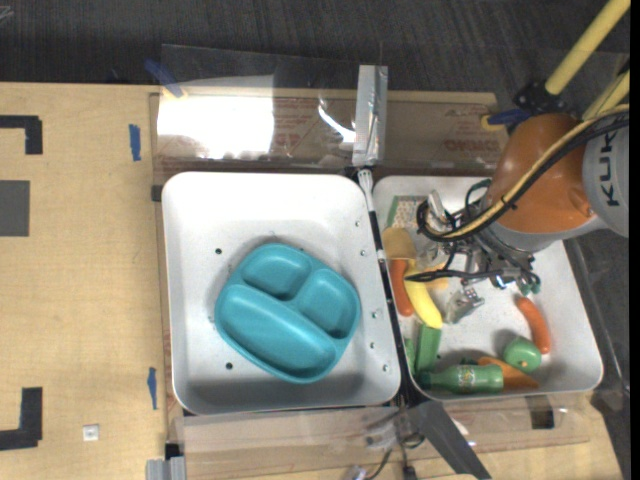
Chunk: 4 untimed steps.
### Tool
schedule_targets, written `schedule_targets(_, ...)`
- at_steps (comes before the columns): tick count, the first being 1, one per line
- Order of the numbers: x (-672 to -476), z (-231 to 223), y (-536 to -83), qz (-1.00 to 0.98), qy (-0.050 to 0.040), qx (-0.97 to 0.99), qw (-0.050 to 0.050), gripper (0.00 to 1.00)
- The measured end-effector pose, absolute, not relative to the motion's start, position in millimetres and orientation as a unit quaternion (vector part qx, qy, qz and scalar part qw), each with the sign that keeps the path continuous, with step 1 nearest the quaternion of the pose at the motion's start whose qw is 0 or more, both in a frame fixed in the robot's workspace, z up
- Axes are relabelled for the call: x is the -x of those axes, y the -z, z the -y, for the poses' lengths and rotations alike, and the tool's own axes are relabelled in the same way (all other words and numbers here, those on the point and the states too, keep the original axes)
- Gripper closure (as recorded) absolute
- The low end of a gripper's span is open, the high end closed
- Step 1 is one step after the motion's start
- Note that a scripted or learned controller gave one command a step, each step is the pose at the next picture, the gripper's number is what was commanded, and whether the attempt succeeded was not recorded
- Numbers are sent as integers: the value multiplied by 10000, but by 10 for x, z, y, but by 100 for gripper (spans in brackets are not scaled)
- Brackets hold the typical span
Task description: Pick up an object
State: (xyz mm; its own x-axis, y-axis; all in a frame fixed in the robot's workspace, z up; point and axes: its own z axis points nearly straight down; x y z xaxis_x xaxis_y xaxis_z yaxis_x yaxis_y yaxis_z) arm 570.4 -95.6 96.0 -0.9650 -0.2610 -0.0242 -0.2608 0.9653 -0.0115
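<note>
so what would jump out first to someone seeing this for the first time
Probably the teal divided plate, which sits alone and tilted in the left bin. Next comes the grey arm with its orange band, reaching in from the right with its gripper low over the right bin, above a jumble of toy vegetables including a yellow piece.

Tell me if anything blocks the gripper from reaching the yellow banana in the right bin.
Nothing visible does. The gripper sits just right of the yellow banana, which lies uncovered beside an orange carrot.
</note>
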Motion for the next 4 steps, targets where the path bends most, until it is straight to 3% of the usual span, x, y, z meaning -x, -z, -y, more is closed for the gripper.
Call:
schedule_targets(1, -5633, 1083, -1086, -9718, 4, 2359, 33, 0)
schedule_targets(2, -5447, 987, -963, -9458, -3, 3247, 14, 0)
schedule_targets(3, -5883, 1166, -890, -7913, 14, 6114, 57, 0)
schedule_targets(4, -5260, 1450, -893, -7220, 29, 6919, 49, 0)
